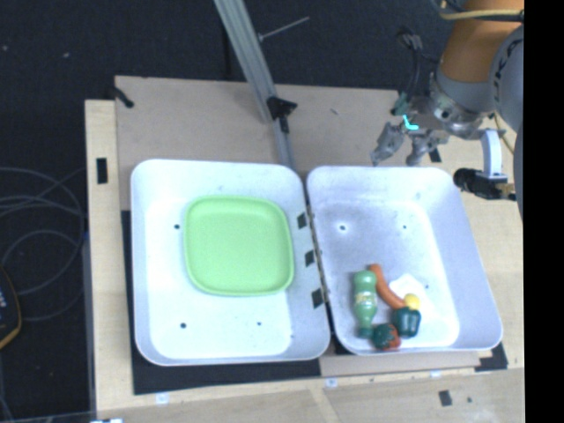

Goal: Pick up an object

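Observation:
A small heap of toys lies in the front part of the right bin (441,218): a green bottle-shaped piece (364,300), an orange carrot-like piece (386,285), a white piece (407,285), a small yellow piece (411,302) and a dark teal piece (406,322). My gripper (401,151) hangs above the right bin's back rim, well behind the heap and apart from it. Its two fingers (385,146) stand spread, with nothing between them.
The left bin (159,236) holds a light green square plate (238,245). A grey metal pole (251,51) slants from the top down to the gap between the bins. The arm's orange band (480,29) is at the upper right.

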`<state>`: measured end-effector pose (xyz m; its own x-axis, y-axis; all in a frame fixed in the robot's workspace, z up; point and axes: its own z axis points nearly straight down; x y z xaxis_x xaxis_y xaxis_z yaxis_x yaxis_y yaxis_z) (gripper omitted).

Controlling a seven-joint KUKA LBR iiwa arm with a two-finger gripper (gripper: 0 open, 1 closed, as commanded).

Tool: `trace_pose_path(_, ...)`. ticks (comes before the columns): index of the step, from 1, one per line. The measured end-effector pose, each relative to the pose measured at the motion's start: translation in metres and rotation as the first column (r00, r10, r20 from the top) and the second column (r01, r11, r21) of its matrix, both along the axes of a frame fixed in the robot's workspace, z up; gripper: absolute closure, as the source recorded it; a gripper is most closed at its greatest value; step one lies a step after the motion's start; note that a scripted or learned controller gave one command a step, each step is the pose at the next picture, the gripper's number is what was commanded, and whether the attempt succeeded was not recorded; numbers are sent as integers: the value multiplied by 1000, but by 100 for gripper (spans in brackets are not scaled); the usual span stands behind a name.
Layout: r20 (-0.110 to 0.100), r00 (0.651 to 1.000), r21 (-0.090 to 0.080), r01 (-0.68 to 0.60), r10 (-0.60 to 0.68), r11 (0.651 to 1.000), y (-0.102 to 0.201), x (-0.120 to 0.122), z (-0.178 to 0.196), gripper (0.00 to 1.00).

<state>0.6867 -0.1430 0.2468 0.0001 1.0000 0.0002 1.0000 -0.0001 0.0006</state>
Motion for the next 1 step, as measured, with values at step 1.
trace_pose_path(1,0,1000,0,0,0,1000,0,0,0,0)
